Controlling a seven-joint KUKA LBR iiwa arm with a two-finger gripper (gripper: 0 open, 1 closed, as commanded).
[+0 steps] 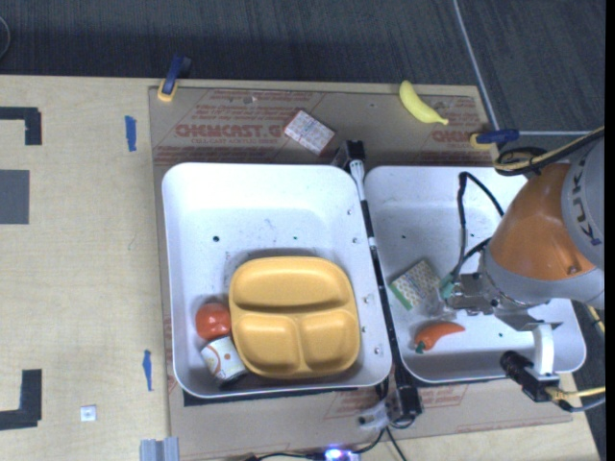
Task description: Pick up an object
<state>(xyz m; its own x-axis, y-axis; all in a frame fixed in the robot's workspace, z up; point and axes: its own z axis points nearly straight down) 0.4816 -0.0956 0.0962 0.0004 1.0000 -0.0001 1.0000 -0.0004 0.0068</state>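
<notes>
Arm's hovering low in the right bin [389, 192] with the gripper [459, 301] just above the orange carrot toy [439, 333] (can't tell its state), so nothing's looking picked yet.

**Even overhead light, soft detail**

The scene is brightly and evenly lit from above. The two white bins [192, 209] are the brightest surfaces, close to washed out along their rims, with mild sheen on the yellow tray [293, 313]. Shadows are short and soft: a faint one lies under the arm [548, 233] in the right bin, and a dark band crosses the floor [288, 27] along the counter's [77, 257] far edge. Focus is slightly soft throughout; printed lettering on the cardboard [240, 128] reads blurred. Straight edges show little bending.
</notes>
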